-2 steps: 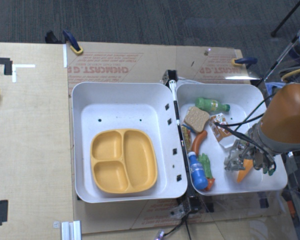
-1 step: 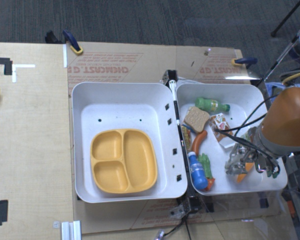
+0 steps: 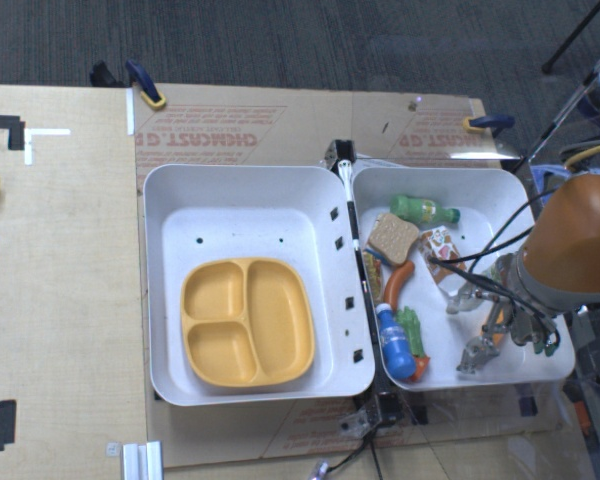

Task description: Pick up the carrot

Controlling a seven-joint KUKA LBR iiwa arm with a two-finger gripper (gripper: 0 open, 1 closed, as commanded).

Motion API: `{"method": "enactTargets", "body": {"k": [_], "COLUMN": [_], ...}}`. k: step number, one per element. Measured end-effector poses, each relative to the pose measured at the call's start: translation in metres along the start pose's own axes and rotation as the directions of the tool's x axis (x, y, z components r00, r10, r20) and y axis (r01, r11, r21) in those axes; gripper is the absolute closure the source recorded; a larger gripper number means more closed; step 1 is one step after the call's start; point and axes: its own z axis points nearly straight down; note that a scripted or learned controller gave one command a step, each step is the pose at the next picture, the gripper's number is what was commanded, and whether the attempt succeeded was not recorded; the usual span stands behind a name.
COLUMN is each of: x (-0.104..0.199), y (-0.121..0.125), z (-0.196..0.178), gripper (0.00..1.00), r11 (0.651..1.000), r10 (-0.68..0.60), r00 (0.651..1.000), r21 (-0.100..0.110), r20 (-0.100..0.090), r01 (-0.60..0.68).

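The carrot (image 3: 397, 281) is an orange, slightly curved piece lying near the left wall of the right bin (image 3: 540, 370). It sits just below a slice of bread (image 3: 393, 237) and above a blue bottle (image 3: 395, 342). My gripper (image 3: 477, 354) hangs low over the front right part of the same bin, to the right of the carrot and apart from it. Nothing shows in its grasp. The arm's orange band (image 3: 580, 233) looms over the bin's right edge.
A green bottle (image 3: 425, 209) lies at the back of the right bin, and a red and white packet (image 3: 442, 247) lies in its middle. A green leafy item (image 3: 412, 329) rests beside the blue bottle. The left bin (image 3: 165, 208) holds a yellow divided plate (image 3: 305, 313).
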Motion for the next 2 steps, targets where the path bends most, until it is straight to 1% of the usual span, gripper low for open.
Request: {"method": "enactTargets", "body": {"k": [1, 2], "x": [-0.0031, -0.0058], "y": [-0.0345, -0.0345], "z": [0.0011, -0.0086], "gripper": [0.0, 1.0], "r11": [0.993, 0.993], "r10": [0.118, 0.118], "r00": [0.993, 0.993], "r21": [0.0, 0.0], "r20": [0.002, 0.008], "r01": [-0.118, -0.118]}}
